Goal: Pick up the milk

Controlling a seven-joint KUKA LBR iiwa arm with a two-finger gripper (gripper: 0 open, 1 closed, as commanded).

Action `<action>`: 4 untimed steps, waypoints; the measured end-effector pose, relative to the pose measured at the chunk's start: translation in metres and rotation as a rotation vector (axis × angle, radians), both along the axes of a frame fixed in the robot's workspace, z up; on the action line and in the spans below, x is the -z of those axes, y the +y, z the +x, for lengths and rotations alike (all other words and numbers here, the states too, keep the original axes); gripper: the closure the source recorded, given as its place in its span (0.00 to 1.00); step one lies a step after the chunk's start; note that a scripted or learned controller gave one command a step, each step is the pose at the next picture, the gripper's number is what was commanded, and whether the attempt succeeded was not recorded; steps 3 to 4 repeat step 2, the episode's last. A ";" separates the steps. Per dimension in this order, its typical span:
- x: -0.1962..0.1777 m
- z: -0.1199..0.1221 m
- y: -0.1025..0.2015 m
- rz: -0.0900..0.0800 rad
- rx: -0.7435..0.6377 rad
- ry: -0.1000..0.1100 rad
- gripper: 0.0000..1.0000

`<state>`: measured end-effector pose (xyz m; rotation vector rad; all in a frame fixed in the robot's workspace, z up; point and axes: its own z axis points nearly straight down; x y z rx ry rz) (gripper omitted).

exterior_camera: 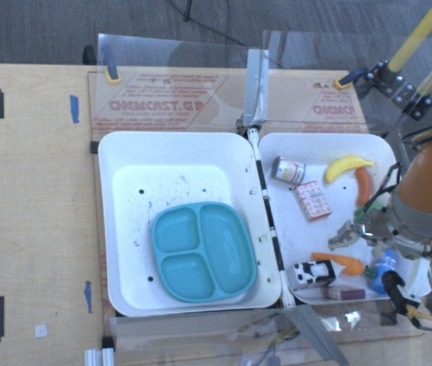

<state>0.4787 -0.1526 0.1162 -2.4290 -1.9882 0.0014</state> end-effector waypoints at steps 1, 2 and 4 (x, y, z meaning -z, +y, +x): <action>-0.212 0.012 -0.036 -0.003 -0.056 -0.004 0.00; -0.053 0.022 0.038 -0.001 -0.037 0.000 0.00; -0.053 0.022 0.038 -0.001 -0.037 0.000 0.00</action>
